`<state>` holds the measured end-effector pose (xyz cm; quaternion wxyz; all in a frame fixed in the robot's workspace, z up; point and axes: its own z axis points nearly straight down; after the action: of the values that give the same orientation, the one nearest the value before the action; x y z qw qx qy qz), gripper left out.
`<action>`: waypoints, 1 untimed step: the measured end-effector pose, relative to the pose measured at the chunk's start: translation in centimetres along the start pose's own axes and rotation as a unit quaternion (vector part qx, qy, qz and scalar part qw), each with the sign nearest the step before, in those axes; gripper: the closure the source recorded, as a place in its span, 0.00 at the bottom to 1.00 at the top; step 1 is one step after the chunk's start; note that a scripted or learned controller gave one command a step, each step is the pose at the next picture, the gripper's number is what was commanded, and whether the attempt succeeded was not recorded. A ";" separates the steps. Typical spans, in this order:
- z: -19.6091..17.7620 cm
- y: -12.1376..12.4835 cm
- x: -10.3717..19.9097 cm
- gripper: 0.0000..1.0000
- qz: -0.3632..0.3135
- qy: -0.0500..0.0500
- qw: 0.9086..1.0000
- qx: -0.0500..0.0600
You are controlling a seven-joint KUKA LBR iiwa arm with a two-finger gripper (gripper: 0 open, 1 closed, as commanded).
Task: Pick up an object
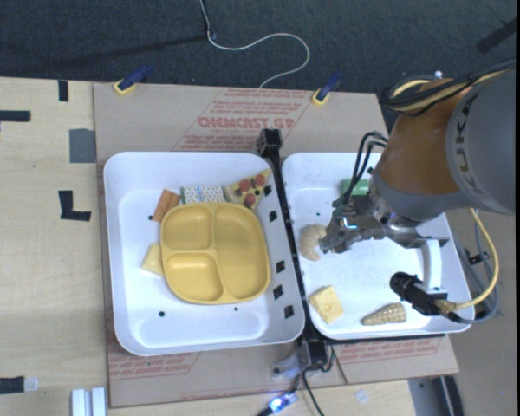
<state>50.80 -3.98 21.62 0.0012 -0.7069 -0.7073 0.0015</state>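
Observation:
In the right bin (377,336) lie a beige rounded piece (312,241) near the left wall, a yellow cheese wedge (327,304) toward the front, and a tan cone (384,315) at the front right. A green object (356,185) peeks out behind the wrist. My gripper (334,239) hangs low over the right bin, its tip just right of the beige piece and close to touching it. The wrist hides how the tip meets the piece.
The left bin (130,319) holds a yellow divided plate (215,253), with an orange strip (165,204), a pizza slice (250,188) and other flat pieces tucked around it. A black cable connector (413,291) hangs over the right bin's front right.

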 end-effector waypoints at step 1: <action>0.2 0.3 0.9 1.00 -0.001 0.000 1.000 0.000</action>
<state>51.11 -3.05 21.41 0.0010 -0.7065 -0.7077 0.0012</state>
